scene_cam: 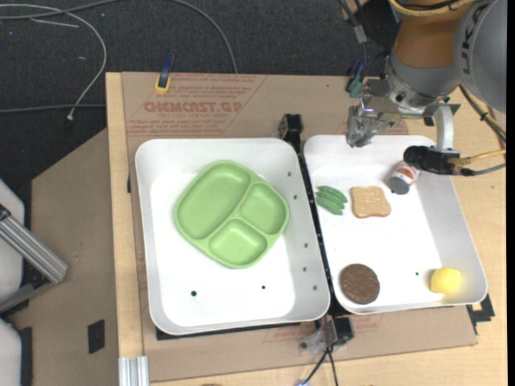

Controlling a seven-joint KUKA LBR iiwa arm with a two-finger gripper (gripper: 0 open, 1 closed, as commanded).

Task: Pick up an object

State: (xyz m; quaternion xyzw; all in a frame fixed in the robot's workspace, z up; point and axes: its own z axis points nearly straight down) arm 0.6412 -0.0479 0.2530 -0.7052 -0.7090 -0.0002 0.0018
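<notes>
Grey metal with an orange band [438,14] above the wrist, the arm comes in from the right, and its gripper [356,137] hangs over the far left corner of the right bin [402,248]. Whether it is open or closed I cannot tell from this angle, and nothing shows in its grasp.

The closest pieces lie nearer the middle of that bin, all apart from the gripper. A small green leafy piece [331,199] sits against the bin's left wall. A slice of toast [370,203] lies just beside it. A little grey can [403,175] with a reddish end lies on its side, off to the right of the gripper. At the near edge there is a round brown disc [359,283], and well to its right, in the near corner, a yellow ball [446,281].

The left bin [149,215] holds one thing, a light green divided plate [232,214] with three sections, lying flat and turned at an angle. A black clamp [290,125] stands at the far end of the seam where the two bins meet.

Both bins rest on a brown board [201,103] printed in red lettering, with a small blue and yellow clip [165,72] at its far edge. Around it is a dark carpet [48,55] with thin pale cables [80,22] trailing across it. A length of aluminium rail [28,248] pokes in from the left.
</notes>
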